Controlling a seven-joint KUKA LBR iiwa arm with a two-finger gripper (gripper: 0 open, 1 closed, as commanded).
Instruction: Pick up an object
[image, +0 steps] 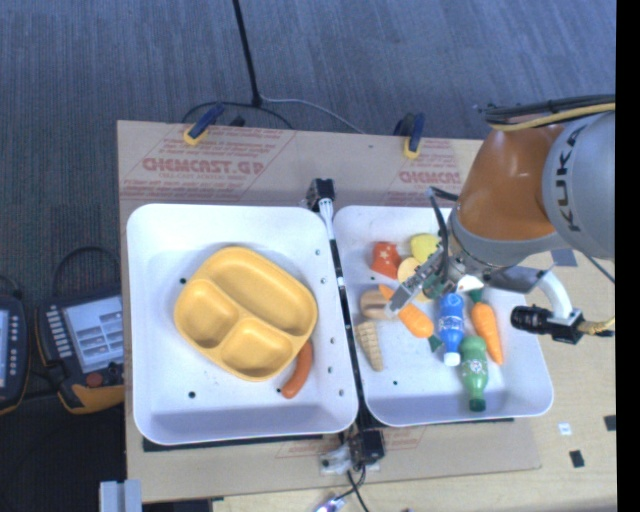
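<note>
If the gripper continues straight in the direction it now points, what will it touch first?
Probably the small brown piece near the right bin's left wall; the gripper points down-left toward it. Height is unclear, so it may pass above.

The place reads as a robotics lab or test cell rather than a home or shop. A grey industrial arm with an orange band reaches over a brown fibreboard bench top printed with red lettering and held down by yellow-handled clamps. Two shallow white plastic bins sit side by side on it, holding plastic toy food. The floor is grey-blue carpet, crossed by a black cable, and a handheld control pendant lies at the left.
</note>
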